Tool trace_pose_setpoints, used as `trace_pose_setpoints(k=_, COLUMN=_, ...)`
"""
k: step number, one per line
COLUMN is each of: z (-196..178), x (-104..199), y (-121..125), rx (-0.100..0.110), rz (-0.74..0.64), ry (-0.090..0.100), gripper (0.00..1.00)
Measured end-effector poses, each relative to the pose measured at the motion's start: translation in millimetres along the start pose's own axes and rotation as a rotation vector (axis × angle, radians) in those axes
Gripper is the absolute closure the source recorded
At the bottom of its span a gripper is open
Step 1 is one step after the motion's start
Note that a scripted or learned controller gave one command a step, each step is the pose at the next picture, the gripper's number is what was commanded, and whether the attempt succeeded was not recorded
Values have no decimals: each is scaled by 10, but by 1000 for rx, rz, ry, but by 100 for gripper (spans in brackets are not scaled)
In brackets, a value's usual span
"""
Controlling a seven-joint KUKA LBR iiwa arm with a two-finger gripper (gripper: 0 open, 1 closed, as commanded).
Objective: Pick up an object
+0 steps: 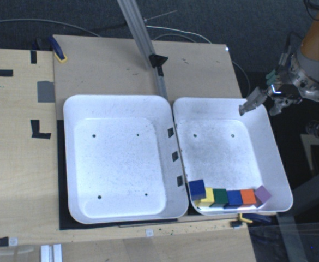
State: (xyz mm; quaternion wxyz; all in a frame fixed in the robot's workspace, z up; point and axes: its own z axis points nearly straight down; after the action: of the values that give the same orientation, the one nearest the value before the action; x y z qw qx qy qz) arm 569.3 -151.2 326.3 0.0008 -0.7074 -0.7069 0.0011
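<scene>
A row of small blocks lies along the near edge of the right bin (268, 146): a blue block (196, 188) atop a yellow one (205, 199), then green (220, 196), another blue (234, 197), orange (247, 196) and purple (262, 194). My gripper (264, 103) hangs over the far right corner of that bin, well away from the blocks. Its fingers stand apart, open, with nothing between them.
The left bin (72, 146) sits beside the right one on the bench. A slanted metal pole (138, 29) rises behind the bins. Black tape marks (36, 129) and a grey patch (46, 90) lie on the wooden top at left.
</scene>
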Motion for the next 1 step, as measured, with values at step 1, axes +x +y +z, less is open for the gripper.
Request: trace_pose_setpoints(k=1, z=-104, x=3, y=16, rx=-1, rz=-3, ry=-1, gripper=100)
